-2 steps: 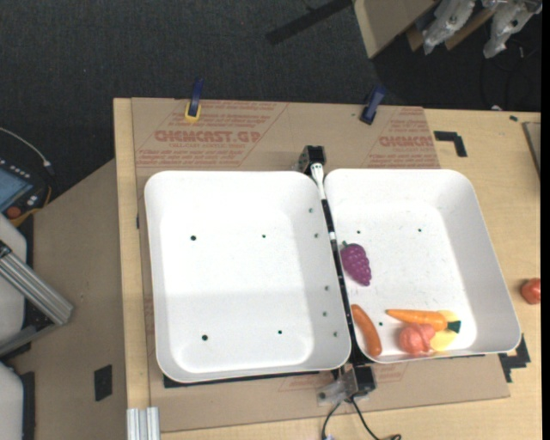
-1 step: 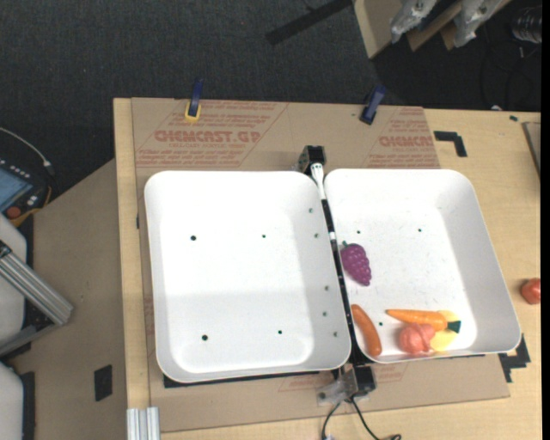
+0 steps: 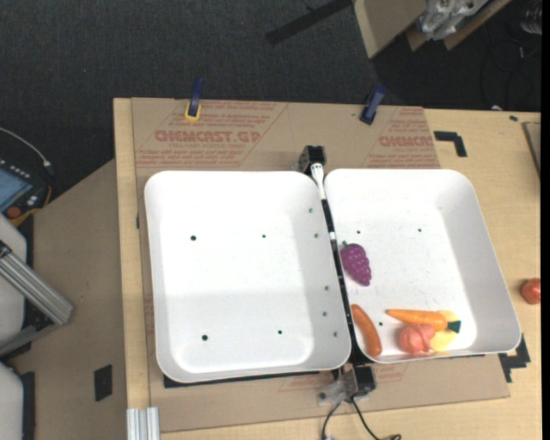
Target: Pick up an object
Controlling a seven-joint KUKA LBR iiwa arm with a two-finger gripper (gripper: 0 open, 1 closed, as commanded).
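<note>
so the gripper [image 3: 444, 17] looks like that metal bit way up at the top right, well apart from both bins, and honestly i can't tell if it's apart or together from here, too small and half cut off. nothing is in it as far as i can see, so i'd say the pick hasn't started. all the stuff is in the right bin [image 3: 481, 225]: purple grapes [image 3: 356, 263] near the left wall, an orange stick [image 3: 367, 331] down by the front left corner, then a carrot [image 3: 418, 317] lying across a pink lump [image 3: 415, 340] and a yellow bit [image 3: 443, 342], those three touching in a pile at the front. the left bin [image 3: 232, 284] isn't where the action is. if it were me i'd go for the grapes, they sit on their own with bare floor on the right side, so the approach has room. come straight down, line the jaws across the short width, and stay off the wall between the bins since the grapes are just beside it. the pile looks riskier, easy to nudge one thing and clamp nothing. there's also a red blob [image 3: 531, 291] out on the bench past the right bin, i'd skip it.
</note>
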